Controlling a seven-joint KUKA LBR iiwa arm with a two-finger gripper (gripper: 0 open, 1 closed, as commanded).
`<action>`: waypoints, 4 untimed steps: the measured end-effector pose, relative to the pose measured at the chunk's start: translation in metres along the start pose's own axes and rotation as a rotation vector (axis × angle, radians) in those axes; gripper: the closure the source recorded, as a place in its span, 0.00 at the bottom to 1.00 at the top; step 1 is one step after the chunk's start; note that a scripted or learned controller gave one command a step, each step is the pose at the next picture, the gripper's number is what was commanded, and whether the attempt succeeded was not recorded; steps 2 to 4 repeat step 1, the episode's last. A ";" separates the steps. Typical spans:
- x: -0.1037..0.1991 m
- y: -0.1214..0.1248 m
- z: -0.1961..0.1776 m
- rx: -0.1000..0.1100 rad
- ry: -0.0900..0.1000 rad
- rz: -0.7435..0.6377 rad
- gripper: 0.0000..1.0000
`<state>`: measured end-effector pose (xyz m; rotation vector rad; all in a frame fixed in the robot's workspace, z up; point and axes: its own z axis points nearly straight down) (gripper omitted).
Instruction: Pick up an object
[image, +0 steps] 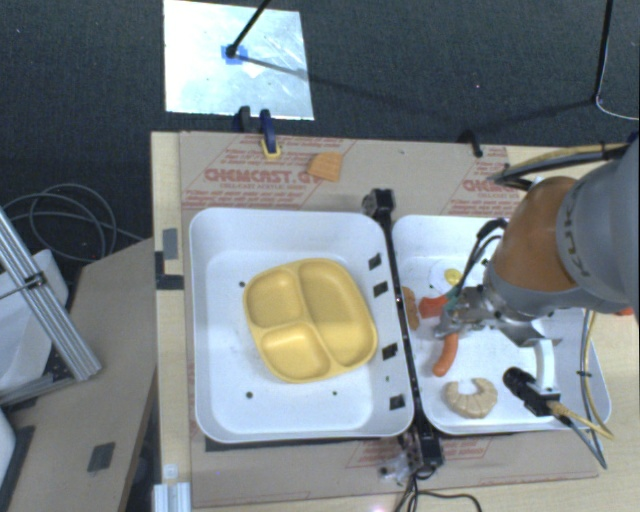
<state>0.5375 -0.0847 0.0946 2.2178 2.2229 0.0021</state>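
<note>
Whether the gripper (452, 312) jaws are apart I cannot tell, low over the carrot (446, 354) beside the croissant (472, 397); it could roll away.

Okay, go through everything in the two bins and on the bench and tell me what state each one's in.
Yellow divided plate: upright in the left bin, compartments bare.
Orange carrot: lying flat in the right bin, just below the gripper.
Croissant: lying flat, near the front wall.
Tan piece: lying on the bench behind the bins.
</note>
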 end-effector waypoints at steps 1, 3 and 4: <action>0.068 0.052 -0.094 -0.007 0.000 -0.007 1.00; 0.068 0.052 -0.094 -0.007 0.000 -0.007 1.00; 0.068 0.052 -0.094 -0.007 0.000 -0.007 1.00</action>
